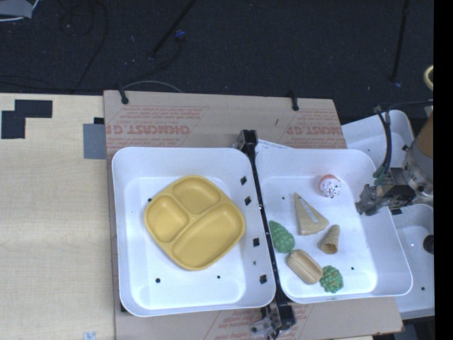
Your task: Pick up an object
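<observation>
Dark floor behind bench, we note left bin [134, 190] bearing yellow divided plate [195, 222], right bin [354, 165] with speckled ball [330, 185], wedge [308, 215], cone [329, 239], bread roll [304, 266], two green pieces, gripper [374, 198] at its right rim, state we cannot tell.

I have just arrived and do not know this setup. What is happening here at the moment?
A robot arm reaches in from the right; its gripper hangs at the right bin's edge, holding nothing visible. That bin holds a white ball, a wedge, a cone, a bun and two green pieces. The left bin holds a yellow tray.
</observation>
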Controlling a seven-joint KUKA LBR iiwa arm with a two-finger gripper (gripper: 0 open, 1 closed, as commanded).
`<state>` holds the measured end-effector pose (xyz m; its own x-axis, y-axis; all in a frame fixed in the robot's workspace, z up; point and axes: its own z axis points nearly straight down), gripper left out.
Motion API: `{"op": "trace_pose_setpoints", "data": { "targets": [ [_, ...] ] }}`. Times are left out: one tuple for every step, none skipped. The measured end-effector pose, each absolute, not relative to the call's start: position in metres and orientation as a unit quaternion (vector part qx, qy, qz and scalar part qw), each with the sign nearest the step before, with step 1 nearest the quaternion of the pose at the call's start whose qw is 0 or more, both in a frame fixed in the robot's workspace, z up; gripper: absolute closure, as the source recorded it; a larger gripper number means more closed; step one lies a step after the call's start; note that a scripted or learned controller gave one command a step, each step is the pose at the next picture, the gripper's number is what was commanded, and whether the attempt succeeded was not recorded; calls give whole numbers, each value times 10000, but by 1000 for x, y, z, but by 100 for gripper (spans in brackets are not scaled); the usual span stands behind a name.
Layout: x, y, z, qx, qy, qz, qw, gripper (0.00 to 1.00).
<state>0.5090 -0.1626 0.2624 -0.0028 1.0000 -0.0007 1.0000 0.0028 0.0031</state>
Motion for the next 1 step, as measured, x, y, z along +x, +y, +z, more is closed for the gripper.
{"op": "trace_pose_setpoints", "data": {
  "targets": [
    [510,-101,252,7051,7091,-5,-25,100]
  ]
}}
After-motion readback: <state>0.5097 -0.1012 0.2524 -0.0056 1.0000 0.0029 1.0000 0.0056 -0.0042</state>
